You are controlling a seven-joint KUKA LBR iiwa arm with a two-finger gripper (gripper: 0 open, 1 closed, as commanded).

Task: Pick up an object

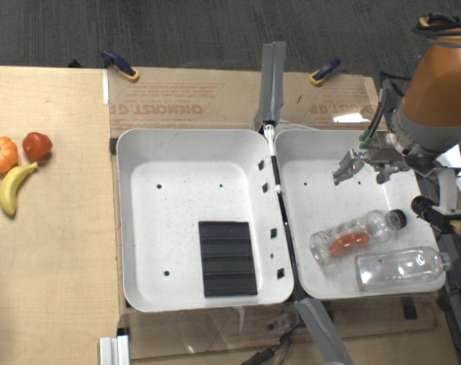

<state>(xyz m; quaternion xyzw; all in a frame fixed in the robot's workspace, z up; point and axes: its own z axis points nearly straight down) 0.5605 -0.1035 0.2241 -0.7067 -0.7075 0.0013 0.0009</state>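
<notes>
Partly cut off at right, my gripper (365, 170) hangs spread wide, holding nothing, above two bottles (357, 236) (400, 268).

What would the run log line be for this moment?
grey two-finger gripper: open, above right white bin | holding: nothing | two clear plastic bottles: lying in bin

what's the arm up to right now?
The gripper is open and hovers over the right bin, with nothing between its fingers. Two clear bottles lie below it near the bin's front: one with something orange inside and one beside it. A black ridged block sits in the left bin. Nothing is picked up yet.
</notes>
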